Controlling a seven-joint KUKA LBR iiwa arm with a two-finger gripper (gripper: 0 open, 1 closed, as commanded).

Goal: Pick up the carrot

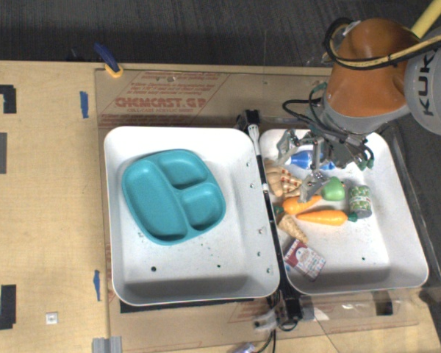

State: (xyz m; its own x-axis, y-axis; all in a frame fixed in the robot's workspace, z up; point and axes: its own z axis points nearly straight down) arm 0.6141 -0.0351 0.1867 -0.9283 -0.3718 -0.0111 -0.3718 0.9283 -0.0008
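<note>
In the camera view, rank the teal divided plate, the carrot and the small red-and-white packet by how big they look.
1. Teal divided plate, by far the largest.
2. Carrot.
3. Red-and-white packet, close to the carrot in area; the carrot is longer, the packet squarer.

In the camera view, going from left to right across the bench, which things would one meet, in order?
Teal tray in the left bin → cone → carrot in the right bin → green patterned item. The end effector hangs above the carrot's area.
</note>
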